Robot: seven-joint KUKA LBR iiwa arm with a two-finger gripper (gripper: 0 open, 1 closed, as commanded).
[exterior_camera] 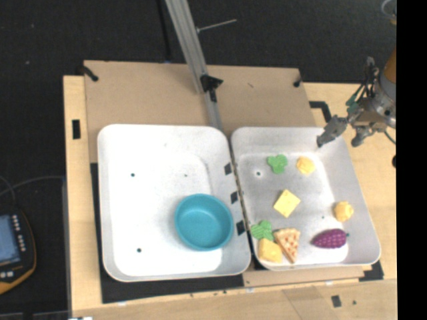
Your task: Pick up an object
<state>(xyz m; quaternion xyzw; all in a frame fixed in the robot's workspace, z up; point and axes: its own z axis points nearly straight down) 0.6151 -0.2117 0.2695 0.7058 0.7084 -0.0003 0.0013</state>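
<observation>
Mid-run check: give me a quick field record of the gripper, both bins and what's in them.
gripper: above the right bin's far right corner, fingers spread, nothing between them
left bin: holds one blue bowl, near its front right
right bin: toy food
far row: green piece, small yellow piece
middle: yellow cheese block, yellow piece by right wall
front: green piece, yellow piece, pizza slice, purple grapes
</observation>
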